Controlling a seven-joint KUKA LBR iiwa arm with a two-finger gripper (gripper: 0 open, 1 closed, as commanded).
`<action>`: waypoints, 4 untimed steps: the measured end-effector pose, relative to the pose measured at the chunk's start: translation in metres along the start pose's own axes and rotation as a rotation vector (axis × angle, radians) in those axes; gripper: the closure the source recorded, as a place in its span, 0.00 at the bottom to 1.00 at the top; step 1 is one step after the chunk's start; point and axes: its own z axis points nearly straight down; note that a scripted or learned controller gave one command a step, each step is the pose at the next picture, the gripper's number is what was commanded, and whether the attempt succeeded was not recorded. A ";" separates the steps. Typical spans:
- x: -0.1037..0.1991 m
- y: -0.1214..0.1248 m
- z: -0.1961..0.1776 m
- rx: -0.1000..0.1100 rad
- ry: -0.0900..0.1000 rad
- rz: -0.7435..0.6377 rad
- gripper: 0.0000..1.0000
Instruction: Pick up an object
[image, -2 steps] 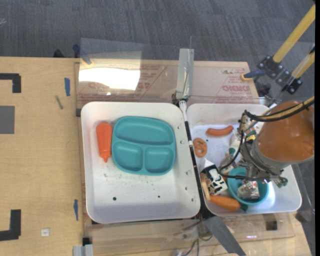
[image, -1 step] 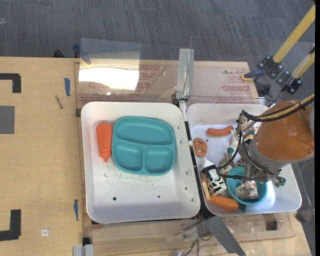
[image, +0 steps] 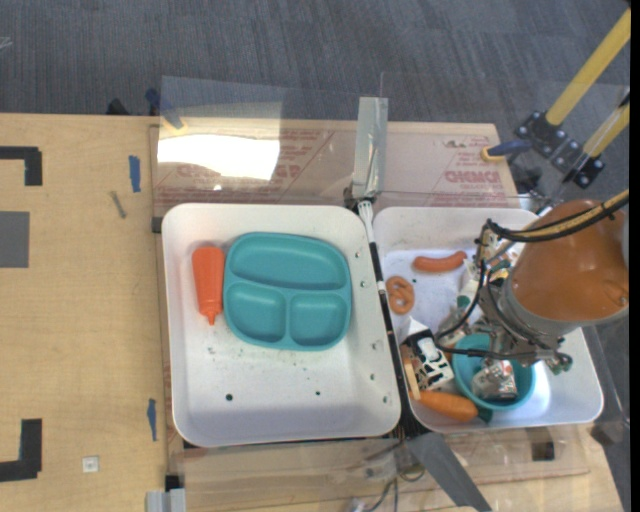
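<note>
Two shallow white bins sit side by side on the bench. The left bin (image: 190, 400) holds a teal divided plate (image: 288, 290) lying flat toward its upper half, and an orange bottle (image: 208, 282) lies just beside the plate's left edge, its narrow end pointing toward the near side of the bin.

The right bin (image: 580, 400) is more crowded. A small sausage (image: 440, 263) lies near its upper part, and a brown pretzel (image: 400, 294) lies below and to the left of it, close to the wall shared with the left bin. Farther down, a black-and-white box (image: 430, 362) rests tilted near that same wall. A carrot (image: 448, 404) lies along the near edge of the bin, just below the box. A teal bowl (image: 495, 385) sits beside the carrot, with a crumpled shiny thing inside it.

The arm (image: 570, 265), with its orange band, reaches in from the right and hangs over the right bin. The gripper (image: 497, 345) points down over the teal bowl, amid a bundle of cables. How it is set cannot be told, since the wrist and cables hide its tip, and nothing can be seen held by it.
</note>
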 end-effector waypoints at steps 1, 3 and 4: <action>0.011 -0.012 0.001 -0.005 0.007 -0.112 0.00; -0.025 0.004 0.002 -0.002 0.013 -0.098 0.00; -0.016 0.010 0.001 0.004 0.006 0.045 0.00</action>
